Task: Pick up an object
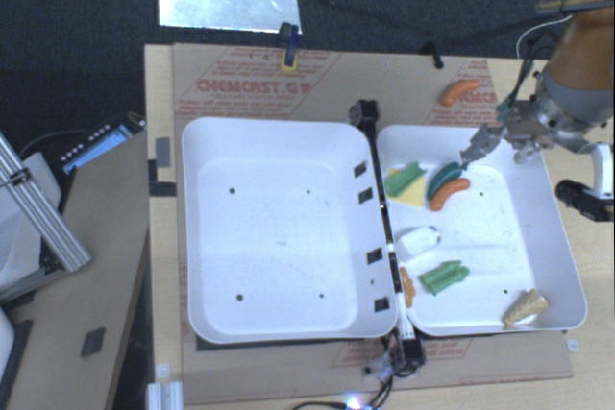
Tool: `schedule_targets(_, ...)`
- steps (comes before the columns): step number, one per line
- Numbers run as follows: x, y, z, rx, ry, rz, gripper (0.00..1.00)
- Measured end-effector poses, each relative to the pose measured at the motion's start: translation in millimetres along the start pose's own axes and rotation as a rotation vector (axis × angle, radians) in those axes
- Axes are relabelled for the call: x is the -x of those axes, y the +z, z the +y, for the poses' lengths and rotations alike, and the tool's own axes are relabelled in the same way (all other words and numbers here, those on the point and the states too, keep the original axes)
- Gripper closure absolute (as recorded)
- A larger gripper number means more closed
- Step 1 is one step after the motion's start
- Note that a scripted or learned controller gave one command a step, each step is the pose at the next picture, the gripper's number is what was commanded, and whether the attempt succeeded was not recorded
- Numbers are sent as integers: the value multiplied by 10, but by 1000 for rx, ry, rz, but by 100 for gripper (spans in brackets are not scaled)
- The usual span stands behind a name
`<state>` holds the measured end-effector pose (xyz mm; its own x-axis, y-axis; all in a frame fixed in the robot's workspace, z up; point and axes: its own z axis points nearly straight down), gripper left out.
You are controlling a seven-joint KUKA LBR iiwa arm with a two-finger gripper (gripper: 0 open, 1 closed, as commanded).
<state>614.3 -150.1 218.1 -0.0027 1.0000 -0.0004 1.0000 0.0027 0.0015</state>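
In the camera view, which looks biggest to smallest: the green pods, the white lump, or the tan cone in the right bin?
1. Green bean-pod toy
2. White rounded lump and tan cone-shaped piece: these two look too alike in size to rank.

A: Where does the camera sit?
B: High above the tan board-covered surface (317,82), fixed, looking down at a slant.
A: How near?
B: Far enough to take in both shallow white plastic bins (279,134), side by side, with dark floor beyond. The grey arm with orange band (581,62) enters from the right.
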Motion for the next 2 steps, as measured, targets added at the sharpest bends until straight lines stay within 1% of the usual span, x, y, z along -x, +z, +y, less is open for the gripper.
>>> schedule_targets(1,-231,1331,70,-11,-3,3,0)
schedule_targets(2,-205,1127,116,5,-2,-1,100)
